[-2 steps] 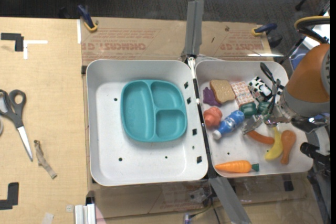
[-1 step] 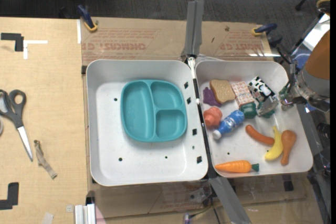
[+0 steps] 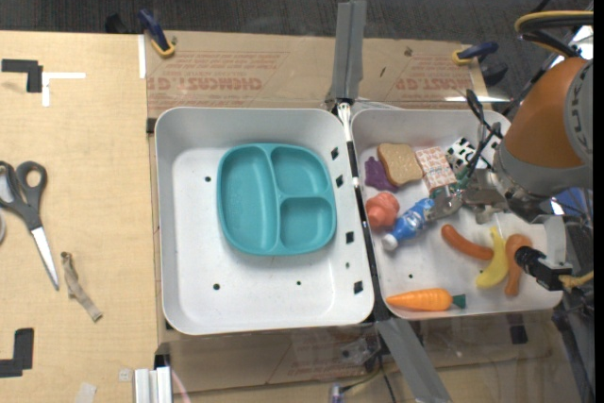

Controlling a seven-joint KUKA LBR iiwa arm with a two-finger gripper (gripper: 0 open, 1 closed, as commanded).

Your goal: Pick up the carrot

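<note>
The carrot [image 3: 421,300] is lying flat along the near wall of the right bin [image 3: 401,271], orange body pointing left and a little green stub on its right end. Nothing is touching it, it's just sitting there by itself.

The rest of that bin is pretty crowded. Up from the carrot there's a small plastic bottle [image 3: 409,226] with a blue label lying at a slant, and a round reddish-orange ball [image 3: 382,209] right next to it on the left. A purple piece [image 3: 376,173] sits by the bin's left wall, with a slice of toast [image 3: 400,163] leaning over it, a pink patterned block [image 3: 435,167] beside that and a black-and-white die [image 3: 460,152] further right. Toward the right side there's a hot dog [image 3: 466,243], a yellow banana [image 3: 495,265] and another orange sausage-like thing [image 3: 515,261] all bunched together.

The gripper [image 3: 451,200] is down among the clutter just right of the bottle, well apart from the carrot; can't really tell how it's set from this angle.

The left bin [image 3: 179,212] holds a teal divided plate [image 3: 277,199]. Scissors [image 3: 30,208] are out on the bench at far left.
</note>
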